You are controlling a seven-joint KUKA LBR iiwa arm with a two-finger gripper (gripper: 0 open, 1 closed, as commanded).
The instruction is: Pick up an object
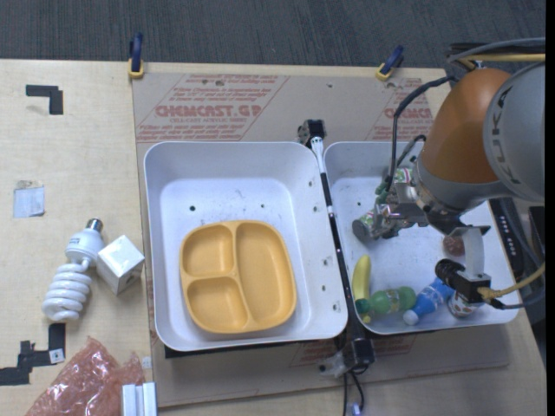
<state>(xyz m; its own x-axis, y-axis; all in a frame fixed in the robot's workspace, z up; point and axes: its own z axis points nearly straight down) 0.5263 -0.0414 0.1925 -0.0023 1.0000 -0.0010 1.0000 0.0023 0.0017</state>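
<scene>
The right bin (347, 167) holds a yellow banana (362, 277), a green bottle (388, 302) and a blue-and-white bottle (427, 303) along its near edge. A small reddish-brown item (453, 244) lies near the right wall. My gripper (376, 223) hangs low over the middle-left of this bin, above the banana, under the grey arm with its orange band (460, 128). The arm hides the back right of the bin. The metal shapes at the gripper's tip are too cluttered to read.
The left bin (165, 172) carries a yellow divided plate (237, 276). On the bench to the left lie a spiral light bulb (69, 271), a white cube (120, 263) and a red mesh bag (82, 380). Cables trail by the arm at the right.
</scene>
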